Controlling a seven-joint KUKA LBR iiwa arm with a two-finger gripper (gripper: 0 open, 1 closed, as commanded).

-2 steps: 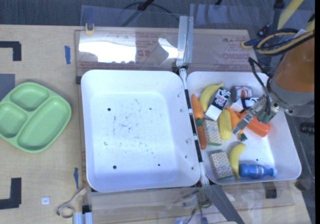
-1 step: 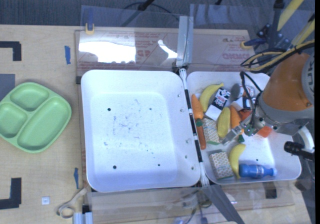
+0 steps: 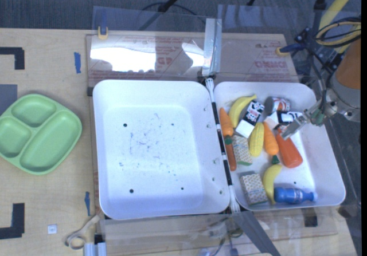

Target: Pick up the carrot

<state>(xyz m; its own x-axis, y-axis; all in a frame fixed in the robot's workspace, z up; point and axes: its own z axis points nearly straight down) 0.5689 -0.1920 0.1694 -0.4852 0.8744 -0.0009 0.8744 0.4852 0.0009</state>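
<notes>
Gripper (image 3: 293,127) low in right bin (image 3: 330,160), can't tell finger state or any hold. Carrot (image 3: 288,151) just below it, beside corn (image 3: 257,138). 2nd carrot (image 3: 225,122) far left.

The carrot (image 3: 288,152) is a short, fat, orange-red piece, tapered in shape. It lies flat in the right-hand bin (image 3: 330,177), roughly mid-depth and nearer the bin's right edge than its left. Its long axis runs diagonally, upper end towards the bin's centre, lower end towards the near right corner.
</notes>
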